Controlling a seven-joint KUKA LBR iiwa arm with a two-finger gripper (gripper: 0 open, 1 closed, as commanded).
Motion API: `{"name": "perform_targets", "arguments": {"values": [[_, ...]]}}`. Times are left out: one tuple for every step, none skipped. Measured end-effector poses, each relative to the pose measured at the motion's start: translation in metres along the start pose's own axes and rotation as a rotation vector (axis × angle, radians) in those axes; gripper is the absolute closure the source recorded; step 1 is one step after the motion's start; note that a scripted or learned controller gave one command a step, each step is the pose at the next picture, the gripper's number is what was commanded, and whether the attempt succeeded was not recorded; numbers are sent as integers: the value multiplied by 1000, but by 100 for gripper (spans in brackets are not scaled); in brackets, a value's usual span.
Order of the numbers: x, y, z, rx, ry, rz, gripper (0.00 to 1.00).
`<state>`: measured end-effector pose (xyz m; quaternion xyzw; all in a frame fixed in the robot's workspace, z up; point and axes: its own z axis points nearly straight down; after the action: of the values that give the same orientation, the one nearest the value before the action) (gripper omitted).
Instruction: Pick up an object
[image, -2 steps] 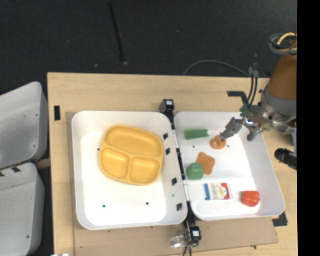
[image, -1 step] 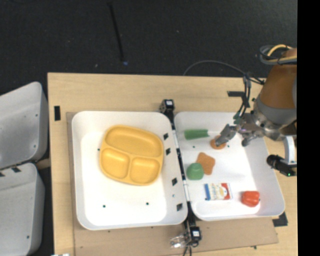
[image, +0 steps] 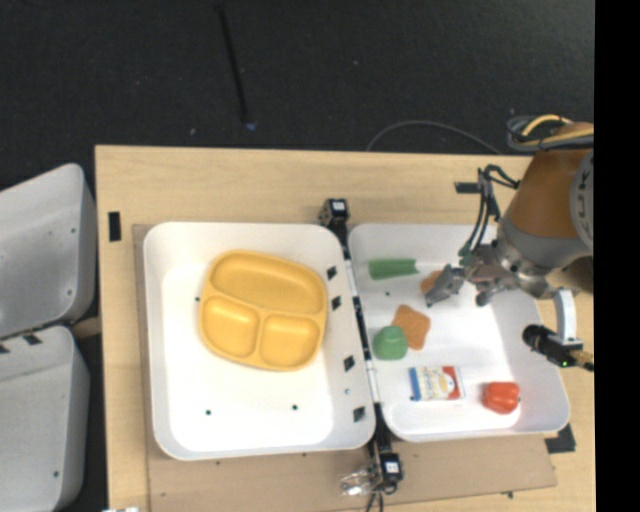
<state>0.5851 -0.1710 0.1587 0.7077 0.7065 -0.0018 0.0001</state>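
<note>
Objects — a green block (image: 392, 268), tan biscuit-shaped piece (image: 411, 325), green round cup (image: 389, 343), small printed carton (image: 435, 383), red pepper toy (image: 501, 396) — lie unpicked in our right white bin (image: 520, 425); our gripper (image: 462, 283) hangs above, empty, fingers spread.

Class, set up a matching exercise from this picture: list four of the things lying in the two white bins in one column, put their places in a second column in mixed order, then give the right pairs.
Things:
1. yellow plastic divided plate
2. green rectangular block
3. red-orange pepper-shaped toy
4. small white printed carton

Places:
A. far edge of the right bin
B. near right corner of the right bin
C. middle of the left bin
D. near side of the right bin, just left of the red-orange toy

Pairs: 1-C, 2-A, 3-B, 4-D
</note>
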Motion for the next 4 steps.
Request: {"name": "perform_targets", "arguments": {"values": [[0, 1, -13, -6, 0, 1, 100], [-5, 3, -57, -8, 1, 0, 100], [-7, 3, -42, -2, 0, 3, 100], [37, -6, -39, -1, 2, -6, 100]]}}
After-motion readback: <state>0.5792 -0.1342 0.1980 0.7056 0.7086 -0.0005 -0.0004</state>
